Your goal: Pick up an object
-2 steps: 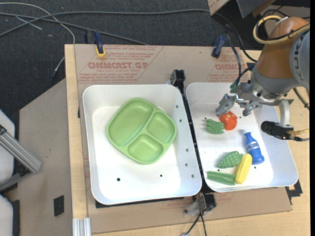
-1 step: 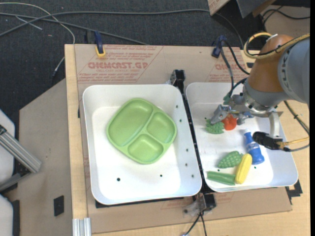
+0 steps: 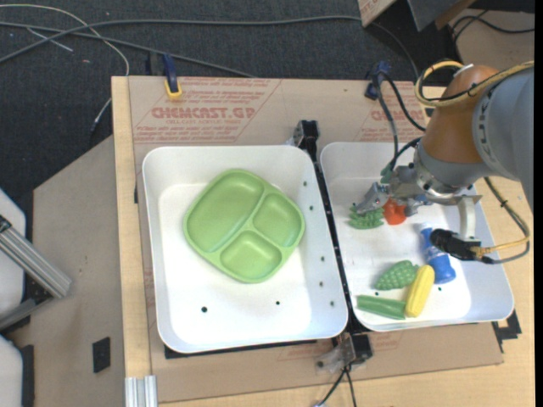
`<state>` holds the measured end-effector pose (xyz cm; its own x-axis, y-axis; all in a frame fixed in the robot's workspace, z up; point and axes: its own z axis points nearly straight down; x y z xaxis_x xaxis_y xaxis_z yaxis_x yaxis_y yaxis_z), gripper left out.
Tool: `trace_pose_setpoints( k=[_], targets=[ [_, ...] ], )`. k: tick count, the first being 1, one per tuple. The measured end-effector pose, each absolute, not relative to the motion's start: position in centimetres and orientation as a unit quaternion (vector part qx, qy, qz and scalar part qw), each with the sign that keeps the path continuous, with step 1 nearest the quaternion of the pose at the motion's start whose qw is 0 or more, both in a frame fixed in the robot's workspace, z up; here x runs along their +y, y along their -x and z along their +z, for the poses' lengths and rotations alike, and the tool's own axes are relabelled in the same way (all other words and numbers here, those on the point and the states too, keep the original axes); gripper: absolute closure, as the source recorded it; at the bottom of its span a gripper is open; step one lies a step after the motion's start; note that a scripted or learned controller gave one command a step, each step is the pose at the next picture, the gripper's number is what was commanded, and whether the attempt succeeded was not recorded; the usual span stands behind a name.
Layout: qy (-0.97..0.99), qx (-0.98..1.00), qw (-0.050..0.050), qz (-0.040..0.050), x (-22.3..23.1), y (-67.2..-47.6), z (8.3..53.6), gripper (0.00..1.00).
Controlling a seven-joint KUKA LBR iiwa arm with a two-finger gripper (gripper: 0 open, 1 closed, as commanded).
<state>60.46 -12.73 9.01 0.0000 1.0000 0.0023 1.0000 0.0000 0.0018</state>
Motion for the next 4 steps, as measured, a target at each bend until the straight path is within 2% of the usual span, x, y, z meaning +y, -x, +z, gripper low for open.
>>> trace_pose_setpoints(
  k=[1,2,3,4],
  targets=[
    [0.707,-0.707,-0.005,-0.0050,-12.7,-60.8,10.4,1.00],
    [0.707,-0.707,-0.002,-0.0011,-13.6,-61.4,15.9,1.00],
    [0.707,-0.707,-0.003,-0.0015,-14.4,-60.9,21.2,1.00],
    [0.707,-0.708,-0.004,-0.0023,-14.6,-61.8,27.4,1.00]
  ],
)
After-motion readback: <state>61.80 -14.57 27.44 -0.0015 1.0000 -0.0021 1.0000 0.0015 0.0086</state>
